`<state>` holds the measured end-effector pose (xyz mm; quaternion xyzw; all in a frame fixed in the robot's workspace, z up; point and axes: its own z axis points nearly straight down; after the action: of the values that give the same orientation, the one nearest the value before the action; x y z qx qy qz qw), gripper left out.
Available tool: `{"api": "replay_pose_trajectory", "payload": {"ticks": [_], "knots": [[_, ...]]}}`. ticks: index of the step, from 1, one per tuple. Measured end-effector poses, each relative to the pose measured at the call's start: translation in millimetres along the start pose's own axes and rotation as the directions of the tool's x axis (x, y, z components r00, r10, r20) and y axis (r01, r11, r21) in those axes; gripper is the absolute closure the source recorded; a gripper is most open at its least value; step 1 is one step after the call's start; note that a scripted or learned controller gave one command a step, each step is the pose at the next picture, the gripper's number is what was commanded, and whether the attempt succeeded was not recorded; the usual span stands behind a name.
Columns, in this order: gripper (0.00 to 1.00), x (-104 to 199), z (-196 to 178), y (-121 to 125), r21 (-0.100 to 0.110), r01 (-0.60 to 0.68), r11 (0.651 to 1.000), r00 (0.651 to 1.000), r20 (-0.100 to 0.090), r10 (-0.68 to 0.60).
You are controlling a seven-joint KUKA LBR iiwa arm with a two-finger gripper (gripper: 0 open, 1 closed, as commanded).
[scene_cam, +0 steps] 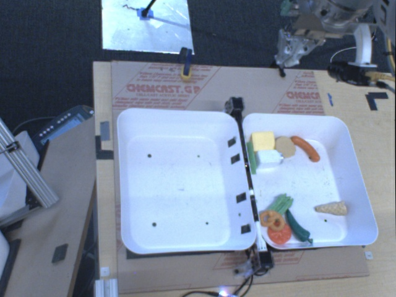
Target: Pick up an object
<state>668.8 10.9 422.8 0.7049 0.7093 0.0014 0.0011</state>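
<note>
The gripper [289, 57] hangs above the bench beyond the far rim of the right bin [356, 159], well apart from everything lying in it, and at this slant I cannot tell how it is set. Taking the right bin as the landmark, every candidate lies nearer the camera than the claw, so the coming move, as I judge it, is a reach towards the camera and down into that bin. The likeliest pick is the orange sausage [305, 148], in the bin's far half just beside a tan round disc [285, 146]; its long axis runs diagonally, from the far rim towards the right wall. It looks smooth, rounded and slim, so a grasp across the short width should suit. A yellow block [262, 141] and a white block [269, 158] sit against the bin's left wall; a green pepper [297, 225] lies near its front rim
</note>
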Motion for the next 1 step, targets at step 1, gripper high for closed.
{"api": "replay_pose_trajectory", "payload": {"ticks": [1], "knots": [[1.00, 22.5, -1.2, 0.1, 0.001, 0.000, 1.000, 1.000, 0.000, 0.000]]}}
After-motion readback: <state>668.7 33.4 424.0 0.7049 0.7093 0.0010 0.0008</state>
